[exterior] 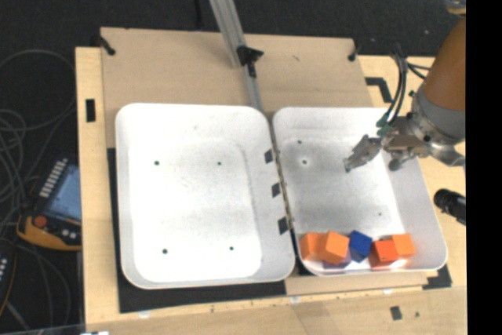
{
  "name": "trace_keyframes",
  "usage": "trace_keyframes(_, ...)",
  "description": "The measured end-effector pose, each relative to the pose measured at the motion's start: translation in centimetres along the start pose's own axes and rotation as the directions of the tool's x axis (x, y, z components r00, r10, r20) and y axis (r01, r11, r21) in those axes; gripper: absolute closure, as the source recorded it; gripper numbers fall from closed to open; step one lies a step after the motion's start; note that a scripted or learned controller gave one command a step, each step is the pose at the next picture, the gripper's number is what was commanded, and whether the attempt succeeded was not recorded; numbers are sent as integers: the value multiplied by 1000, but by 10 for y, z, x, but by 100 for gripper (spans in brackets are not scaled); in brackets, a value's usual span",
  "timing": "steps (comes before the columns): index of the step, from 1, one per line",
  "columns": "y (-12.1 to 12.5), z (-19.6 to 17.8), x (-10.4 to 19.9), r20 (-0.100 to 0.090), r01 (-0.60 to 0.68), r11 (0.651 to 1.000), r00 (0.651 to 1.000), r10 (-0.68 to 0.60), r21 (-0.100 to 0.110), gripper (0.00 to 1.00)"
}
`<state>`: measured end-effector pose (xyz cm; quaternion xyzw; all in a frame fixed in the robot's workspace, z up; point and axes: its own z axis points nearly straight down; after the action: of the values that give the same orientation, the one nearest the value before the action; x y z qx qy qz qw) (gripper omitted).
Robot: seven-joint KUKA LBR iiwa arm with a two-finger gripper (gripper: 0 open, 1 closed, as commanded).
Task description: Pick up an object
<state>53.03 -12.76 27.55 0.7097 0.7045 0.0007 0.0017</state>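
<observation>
Spanning most of the view, a pale wooden bench carried two shallow white bins side by side. The left bin was the larger to the eye; the right bin had its near rim partly lost in glare. The arm entered from the right, its upper part cut off at the frame edge. Its gripper hung above the right bin's far half, fingers spread apart with nothing between them, though their tips were dark and blurred. Along the right bin's near wall sat a row of small blocks, well apart from the gripper: an orange pair, a blue block, and another orange pair, edges between them hard to separate.
</observation>
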Motion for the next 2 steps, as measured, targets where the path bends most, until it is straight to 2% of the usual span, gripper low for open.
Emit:
trace_keyframes(1,22,51,-28,0,5,1000,1000,-5,7,0)
trace_keyframes(2,20,174,-81,0,4,1000,1000,-4,8,0)
